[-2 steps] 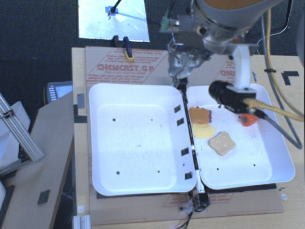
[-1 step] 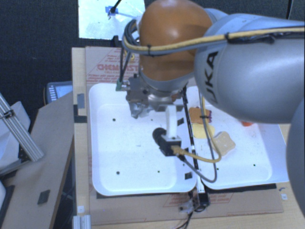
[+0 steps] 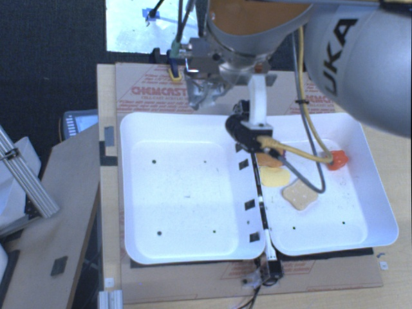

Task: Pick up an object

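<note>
Hovering just left of the far left corner of the right bin, the end effector gives no clear sign of being apart or together. Inside that bin lie an orange block, a yellow disc and, just beside the disc, a tan slice.

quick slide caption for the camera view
Gripper hangs near the left bin's back rim; an orange block and tan slice lie in the right bin.

Dark speckled floor spread to the left of the gripper, with a bright pale rectangle beyond it. Beneath it, a wooden bench bore brown cardboard printed CHEMCAST. Far left leaned an aluminium rail.
</note>
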Motion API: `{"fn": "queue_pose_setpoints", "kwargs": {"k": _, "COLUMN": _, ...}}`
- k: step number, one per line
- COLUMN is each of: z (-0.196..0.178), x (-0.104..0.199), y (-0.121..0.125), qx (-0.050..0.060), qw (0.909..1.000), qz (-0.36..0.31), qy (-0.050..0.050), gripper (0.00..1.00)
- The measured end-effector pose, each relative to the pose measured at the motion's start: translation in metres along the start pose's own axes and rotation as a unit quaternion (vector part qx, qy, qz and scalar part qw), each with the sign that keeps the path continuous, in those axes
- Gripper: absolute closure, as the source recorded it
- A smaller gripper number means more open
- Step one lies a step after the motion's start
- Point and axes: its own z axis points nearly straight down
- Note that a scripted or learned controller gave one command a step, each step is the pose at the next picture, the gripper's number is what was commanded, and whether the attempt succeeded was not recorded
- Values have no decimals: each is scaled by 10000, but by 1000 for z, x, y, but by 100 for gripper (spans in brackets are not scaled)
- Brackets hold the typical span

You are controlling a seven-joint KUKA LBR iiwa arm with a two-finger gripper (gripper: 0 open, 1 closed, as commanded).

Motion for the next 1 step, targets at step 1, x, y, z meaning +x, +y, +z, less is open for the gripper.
{"fn": "queue_pose_setpoints", "kwargs": {"k": 1, "z": -103, "x": 14, "y": -39, "qx": 13, "qw": 10000, "qz": -23, "qy": 10, "gripper": 100}}
